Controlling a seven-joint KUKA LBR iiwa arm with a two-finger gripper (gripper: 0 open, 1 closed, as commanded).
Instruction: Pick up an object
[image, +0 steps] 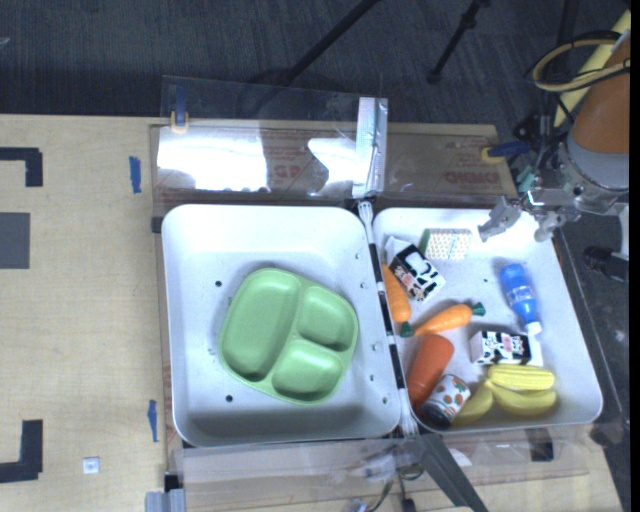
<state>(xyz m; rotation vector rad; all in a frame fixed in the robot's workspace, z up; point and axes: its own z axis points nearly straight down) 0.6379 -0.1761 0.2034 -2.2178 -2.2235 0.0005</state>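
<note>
Crowded into the right bin (572, 300): blue bottle (519, 290) by the right wall, carrot (442, 319) at centre, yellow bananas (520, 389) in the near right corner, small cartons (415, 272) toward the far left corner. Heaped loosely, probably for random picking. Above the far right corner, gripper (518, 215) with jaws spread, holding nothing. In the left bin (200, 240), green divided tray (289, 333) lying flat at centre.

Dark carpet floor (120, 50); wooden bench (80, 300)

Faint red print on the clear panel (440, 175), unreadable.
</note>
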